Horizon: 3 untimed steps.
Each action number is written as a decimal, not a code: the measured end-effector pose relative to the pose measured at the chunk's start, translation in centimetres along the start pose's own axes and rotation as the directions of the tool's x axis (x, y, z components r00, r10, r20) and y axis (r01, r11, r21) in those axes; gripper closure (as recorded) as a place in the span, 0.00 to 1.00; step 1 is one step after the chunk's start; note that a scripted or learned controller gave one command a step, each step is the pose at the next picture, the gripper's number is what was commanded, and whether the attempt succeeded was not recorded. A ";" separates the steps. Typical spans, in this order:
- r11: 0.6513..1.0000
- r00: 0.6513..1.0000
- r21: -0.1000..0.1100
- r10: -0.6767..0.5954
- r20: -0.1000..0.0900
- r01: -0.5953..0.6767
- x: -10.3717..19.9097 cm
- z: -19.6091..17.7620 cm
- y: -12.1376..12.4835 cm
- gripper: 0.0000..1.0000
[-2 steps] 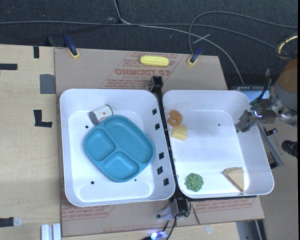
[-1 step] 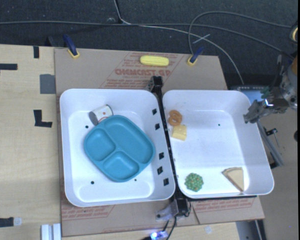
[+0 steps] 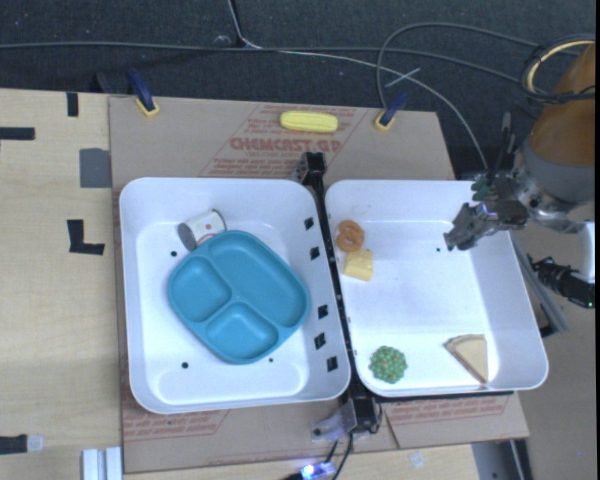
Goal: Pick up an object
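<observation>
Green and knobbly, a small broccoli piece [image 3: 388, 364] sits at the near edge of the right bin [image 3: 430, 298], close to the black clips that join the two bins. To its right, in the same bin's near right corner, lies a tan wedge of bread [image 3: 469, 355], well apart from the broccoli. Farther back on the left side of this bin, a yellow cheese block [image 3: 358, 265] lies just in front of a small brown pretzel [image 3: 350, 234], the two almost touching.

Over the far right edge of that bin hangs the gripper [image 3: 466, 232], dark and pointing down to the left, on the grey arm [image 3: 560, 158] with its orange band. Nothing shows between its tips, and whether they stand apart or together cannot be told at this size. It is well apart from all four things in the bin.

The left bin [image 3: 145, 298] holds a blue divided tray [image 3: 238, 295], set at a tilt across its middle, and a small white cup [image 3: 202, 229] lying on its side just beyond the tray's far left corner.

Both bins rest on a sheet of cardboard [image 3: 260, 143], where a yellow banana [image 3: 308, 121] lies behind them.
</observation>
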<state>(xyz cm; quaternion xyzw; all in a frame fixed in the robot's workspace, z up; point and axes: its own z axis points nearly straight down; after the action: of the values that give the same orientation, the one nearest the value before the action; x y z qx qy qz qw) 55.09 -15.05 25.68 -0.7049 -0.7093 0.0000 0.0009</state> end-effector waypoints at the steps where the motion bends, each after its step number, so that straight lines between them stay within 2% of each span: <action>1: 1.000 1.000 -0.001 -0.001 0.000 0.001 5.8 0.0 1.2 1.00; 2: 1.000 1.000 0.000 -0.001 0.000 0.001 10.9 -0.2 1.7 1.00; 3: 1.000 1.000 0.003 0.000 0.001 0.000 16.3 2.1 1.9 1.00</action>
<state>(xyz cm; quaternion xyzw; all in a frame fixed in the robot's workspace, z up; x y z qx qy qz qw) 56.86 1.25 23.64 -0.7050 -0.7092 0.0012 0.0016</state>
